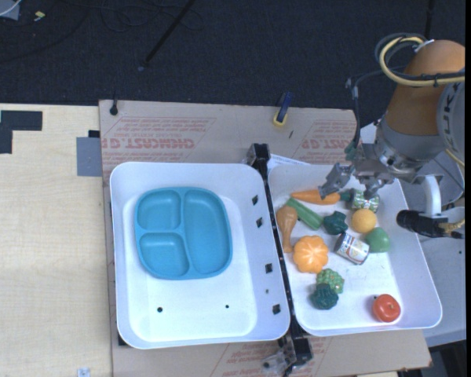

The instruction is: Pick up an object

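Overhead, the gripper (352,185) hung with fingers spread, gripping nothing, above the right bin (424,289). The carrot (315,197) lay just left of the fingers, long axis running left to right, near the bin's far wall.

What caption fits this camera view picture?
Gripper hovers with open fingers over toy food in the right bin, while a blue plate sits in the left bin.

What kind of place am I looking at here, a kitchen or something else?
Most likely a robotics lab bench, not a kitchen: a robot arm reaches over two white bins, one with toy food such as an orange pumpkin, on taped-down cardboard.
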Controlling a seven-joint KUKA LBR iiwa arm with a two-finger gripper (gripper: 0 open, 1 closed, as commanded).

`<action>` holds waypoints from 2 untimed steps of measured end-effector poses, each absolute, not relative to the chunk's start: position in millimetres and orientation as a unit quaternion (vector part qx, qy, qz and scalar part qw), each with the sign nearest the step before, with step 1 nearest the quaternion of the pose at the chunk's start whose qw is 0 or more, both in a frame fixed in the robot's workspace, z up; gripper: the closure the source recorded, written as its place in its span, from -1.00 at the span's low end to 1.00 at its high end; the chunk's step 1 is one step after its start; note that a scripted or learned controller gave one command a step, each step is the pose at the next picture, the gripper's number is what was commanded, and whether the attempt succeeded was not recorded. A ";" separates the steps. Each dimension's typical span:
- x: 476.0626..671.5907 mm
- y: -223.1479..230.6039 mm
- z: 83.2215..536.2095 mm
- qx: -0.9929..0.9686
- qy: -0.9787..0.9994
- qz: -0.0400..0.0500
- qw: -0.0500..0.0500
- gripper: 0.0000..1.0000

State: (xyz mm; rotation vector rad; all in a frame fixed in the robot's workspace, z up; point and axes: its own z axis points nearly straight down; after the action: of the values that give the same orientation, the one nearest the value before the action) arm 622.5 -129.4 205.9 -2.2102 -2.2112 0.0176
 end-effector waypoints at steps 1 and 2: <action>624.7 -129.6 212.8 -0.706 -0.708 0.002 0.003 -1.00; 620.0 -127.6 144.6 -0.706 -0.708 0.004 0.006 -1.00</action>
State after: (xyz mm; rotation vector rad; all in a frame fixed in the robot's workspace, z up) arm 620.0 -127.6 144.6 -2.2100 -2.2151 0.0132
